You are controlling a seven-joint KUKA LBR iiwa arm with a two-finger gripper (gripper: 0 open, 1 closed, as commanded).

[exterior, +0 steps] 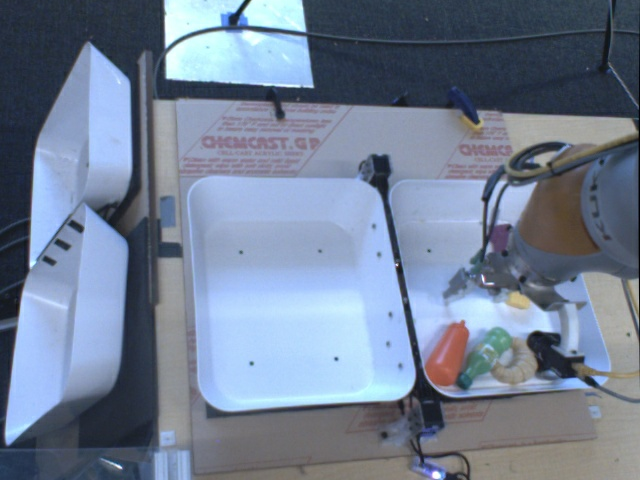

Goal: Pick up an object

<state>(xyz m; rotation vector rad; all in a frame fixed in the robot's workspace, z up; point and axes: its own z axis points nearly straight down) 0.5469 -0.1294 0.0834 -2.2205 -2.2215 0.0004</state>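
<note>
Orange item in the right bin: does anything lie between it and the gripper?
Nothing visible does. The gripper is over bare floor of the right bin, just above the orange item in the picture. The green bottle lies beside the item, on its right in the view, not between them.

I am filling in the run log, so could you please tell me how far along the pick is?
Done: the hand is positioned over the right bin. In hand: nothing that the view shows. The orange object, green bottle and beige ring lie along the bin's near edge, apart from the hand. Left: closing on one of them and lifting it.
</note>
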